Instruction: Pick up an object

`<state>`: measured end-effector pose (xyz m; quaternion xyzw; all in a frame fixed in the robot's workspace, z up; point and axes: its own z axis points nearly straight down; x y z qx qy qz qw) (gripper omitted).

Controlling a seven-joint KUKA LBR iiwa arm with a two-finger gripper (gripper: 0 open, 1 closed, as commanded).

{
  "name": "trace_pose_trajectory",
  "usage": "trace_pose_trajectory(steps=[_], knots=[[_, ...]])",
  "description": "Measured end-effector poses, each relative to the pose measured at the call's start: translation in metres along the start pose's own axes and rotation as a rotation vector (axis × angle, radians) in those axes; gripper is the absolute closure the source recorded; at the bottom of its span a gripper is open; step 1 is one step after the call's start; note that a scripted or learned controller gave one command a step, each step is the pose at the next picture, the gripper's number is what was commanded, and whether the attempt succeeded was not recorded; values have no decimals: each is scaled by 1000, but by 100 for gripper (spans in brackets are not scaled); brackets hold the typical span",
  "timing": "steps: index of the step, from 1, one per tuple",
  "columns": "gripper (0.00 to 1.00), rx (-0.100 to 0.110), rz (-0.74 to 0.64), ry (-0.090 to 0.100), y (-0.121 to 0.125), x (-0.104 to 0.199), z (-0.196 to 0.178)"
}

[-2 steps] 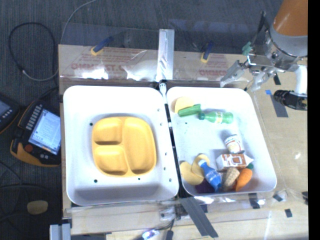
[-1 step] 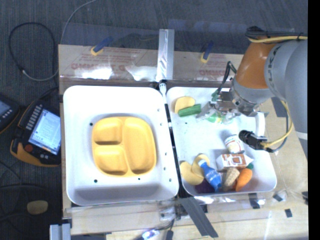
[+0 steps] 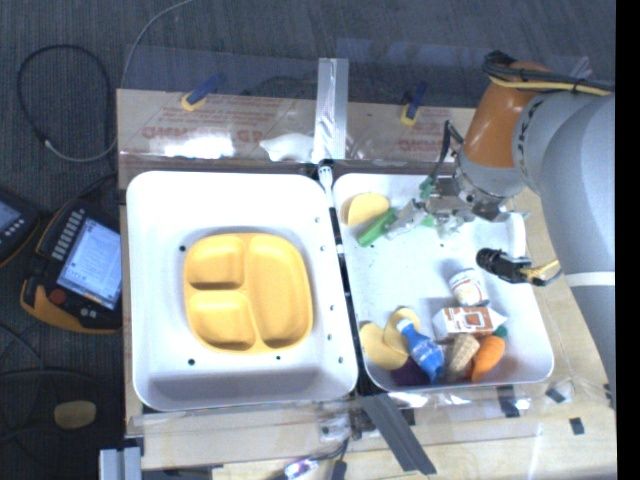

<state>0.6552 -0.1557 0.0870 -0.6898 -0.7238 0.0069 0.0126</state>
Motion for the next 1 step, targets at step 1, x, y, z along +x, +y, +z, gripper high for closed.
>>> trace_pose_trajectory(steps=[1], knots=[[100, -2, 1, -5, 0, -3, -9]])
